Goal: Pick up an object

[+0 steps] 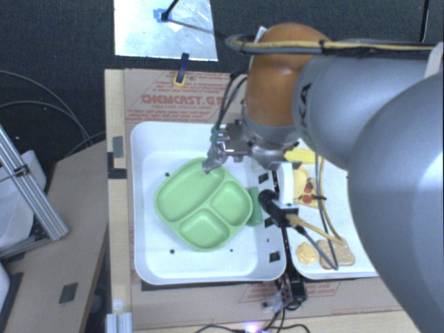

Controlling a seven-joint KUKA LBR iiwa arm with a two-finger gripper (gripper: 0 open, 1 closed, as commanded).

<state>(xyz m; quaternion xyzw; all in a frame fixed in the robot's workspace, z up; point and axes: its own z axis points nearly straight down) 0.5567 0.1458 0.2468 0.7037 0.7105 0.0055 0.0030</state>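
- Arm [361,116], grey with the orange band, reaches in from the right and covers much of the right bin [361,272]. I see its wrist low over the left bin [149,186].
- Left bin holds a green divided plate [201,203], three compartments, lying flat and a little right of the bin's middle. I take this as the likeliest thing to pick.
- Hand [214,159] sits at the plate's upper rim, metal tip touching or just above it. I cannot tell whether it is spread or pinching; the wrist hides that.
- Progress, my judgement: reach made, grasp unconfirmed, lift not done. The plate rests on the bin floor.
- Right bin: yellow pieces [302,179], partly hidden.
- Writing: the cardboard [177,101] under the bins carries red print along its top, roughly "CHEMCAST"; the rest is too blurred to read.
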